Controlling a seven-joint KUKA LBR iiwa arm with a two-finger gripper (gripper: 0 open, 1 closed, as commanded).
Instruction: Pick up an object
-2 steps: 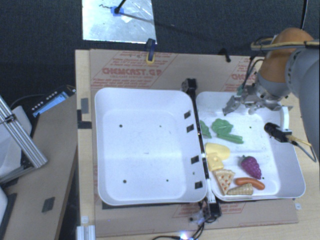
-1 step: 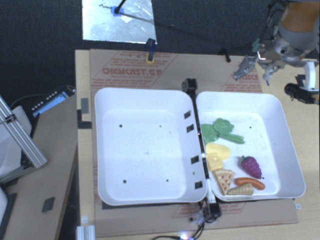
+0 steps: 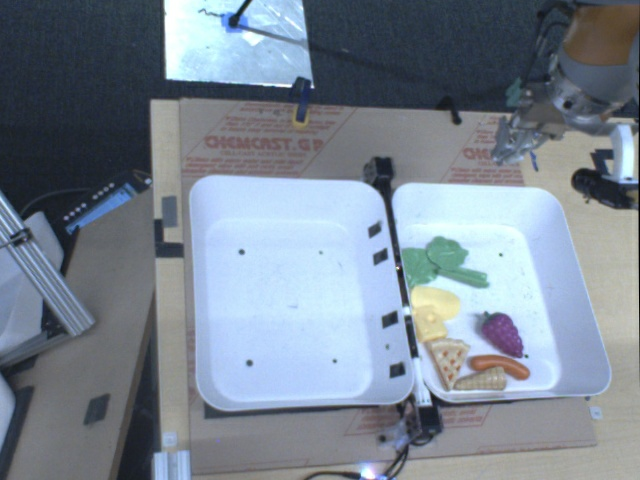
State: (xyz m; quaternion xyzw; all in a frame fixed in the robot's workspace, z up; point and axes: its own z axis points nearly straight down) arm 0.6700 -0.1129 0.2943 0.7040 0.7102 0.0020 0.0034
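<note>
Gripper [image 3: 510, 148] above bench beyond right bin's [image 3: 560, 218] far rim; finger state indeterminate, nothing visibly held. Toy food, including purple grapes [image 3: 502, 333], grouped in right bin's near-left area.

Dark carpet floor [image 3: 80, 58] lies far and left of the tan surface [image 3: 600, 228]; a shiny sheet [image 3: 235, 28], perhaps foil, rests on it.

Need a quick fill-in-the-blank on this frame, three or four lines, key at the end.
1. All the toy food lies in the ____ bin.
2. The grape bunch is ____ in colour.
3. The end effector hangs beyond that bin's ____ edge, over the cardboard.
4. The sausage lies just below the ____.

Missing words: right; purple; far; grape bunch
</note>
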